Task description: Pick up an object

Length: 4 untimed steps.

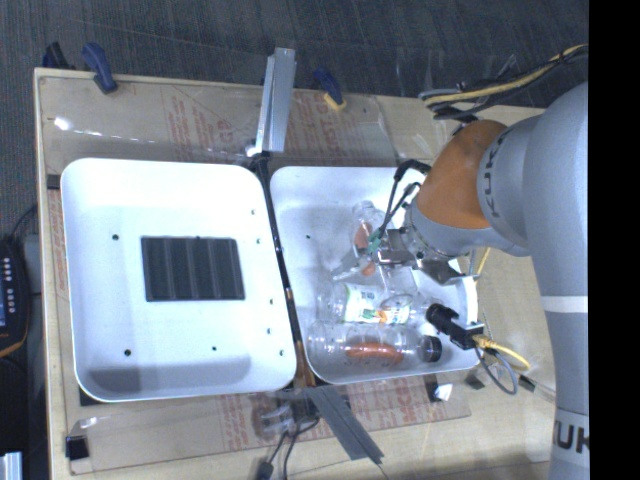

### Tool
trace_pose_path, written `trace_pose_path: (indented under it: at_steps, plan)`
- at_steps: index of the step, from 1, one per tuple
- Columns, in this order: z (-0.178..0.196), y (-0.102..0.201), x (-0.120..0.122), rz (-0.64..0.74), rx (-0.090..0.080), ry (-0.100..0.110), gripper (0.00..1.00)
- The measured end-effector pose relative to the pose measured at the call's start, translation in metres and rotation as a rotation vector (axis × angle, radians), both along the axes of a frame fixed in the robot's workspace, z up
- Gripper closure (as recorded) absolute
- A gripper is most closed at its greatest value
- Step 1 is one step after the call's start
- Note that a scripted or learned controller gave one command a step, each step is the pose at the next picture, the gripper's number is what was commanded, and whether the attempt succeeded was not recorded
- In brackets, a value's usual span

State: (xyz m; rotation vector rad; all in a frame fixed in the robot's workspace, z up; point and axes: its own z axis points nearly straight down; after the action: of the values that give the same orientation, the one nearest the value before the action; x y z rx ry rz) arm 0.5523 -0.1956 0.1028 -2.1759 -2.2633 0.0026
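Over the right bin [300, 208], the gripper [385, 253] sits among clear plastic items [365, 346], nothing visibly lifted, its state impossible to tell.

Light: bright and even from overhead.
Glare: the left bin [100, 218] washes out near white.
Shadows: soft grey along that bin's lower edge, faint inside the right bin [300, 208].
Sharpness: a little soft; the clear items in the right bin blur together.

A robotics lab: a grey KUKA arm [535, 183] reaches over two white bins [90, 268] on a plywood bench [150, 103] (blue clamps [98, 66] along its far edge), loose cables [500, 88] trailing at right.
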Motion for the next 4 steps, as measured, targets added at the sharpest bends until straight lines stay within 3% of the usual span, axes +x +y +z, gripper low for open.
trace_pose_path:
  at_steps: [1, 2, 3, 4]
  plan:
    - [-0.012, -0.003, 0.054, 0.041, 0.001, 0.002, 0.0]
    - [-0.017, -0.01, 0.08, 0.226, 0.005, 0.033, 0.0]
    - [-0.017, 0.004, 0.096, 0.396, 0.008, 0.027, 0.0]
    - [-0.008, 0.005, 0.096, 0.4, 0.009, 0.029, 1.0]
